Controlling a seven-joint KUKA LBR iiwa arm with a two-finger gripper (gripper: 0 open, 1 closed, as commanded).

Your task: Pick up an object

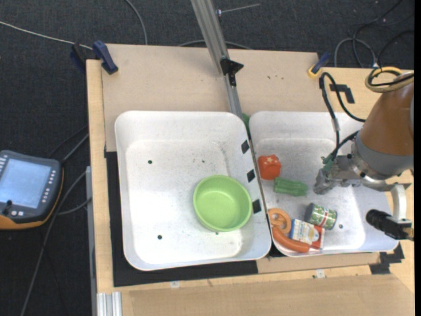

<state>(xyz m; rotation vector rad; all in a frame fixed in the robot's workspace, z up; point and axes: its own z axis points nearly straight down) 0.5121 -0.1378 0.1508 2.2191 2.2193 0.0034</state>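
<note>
The right bin (299, 127) holds a red-orange pepper-like toy (268, 166), a green oblong piece (290, 187), a small green-labelled can (321, 215), and an orange curved toy with a white packet on it (296, 234) at the front edge. A light green bowl (222, 203) sits in the left bin (164, 143) near its right wall. My gripper (324, 182) hangs low in the right bin, just right of the green oblong piece and above the can. Nothing shows between its tips.
A slanted metal pole (214, 31) crosses the bench above the divide between the bins. Cables (332, 104) trail along the arm at the right. A teach pendant (26, 188) lies on the floor at the left. Blue clamps (105, 56) hold the bench's back corners.
</note>
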